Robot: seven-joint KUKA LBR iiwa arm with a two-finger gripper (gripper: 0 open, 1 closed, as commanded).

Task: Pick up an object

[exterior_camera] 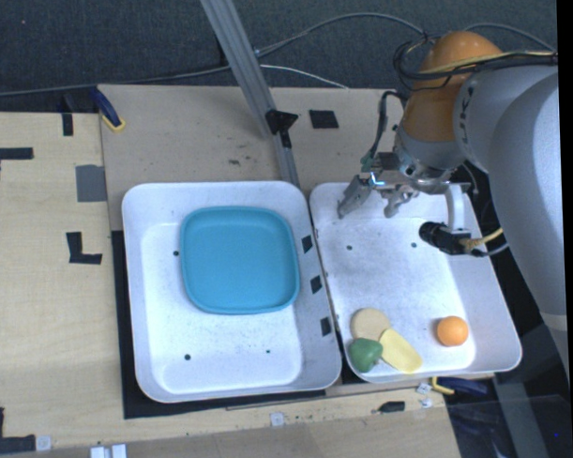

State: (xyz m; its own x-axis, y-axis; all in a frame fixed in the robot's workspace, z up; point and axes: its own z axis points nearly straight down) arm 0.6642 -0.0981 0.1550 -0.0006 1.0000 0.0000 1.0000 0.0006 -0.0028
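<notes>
My gripper (373, 202) hangs over the far left corner of the right bin (414, 266), fingers spread apart and nothing between them. At that bin's near edge lie a tan round piece (370, 322), a green piece (365, 353) and a yellow piece (400, 351), touching each other. An orange ball (451, 331) rests alone near the bin's near right corner. All of these are well away from the gripper, toward the front.
The left bin (159, 350) holds a blue square plate (239, 258). A grey slanted pole (253, 79) rises behind the bins. The arm's bulk fills the right side above the right bin.
</notes>
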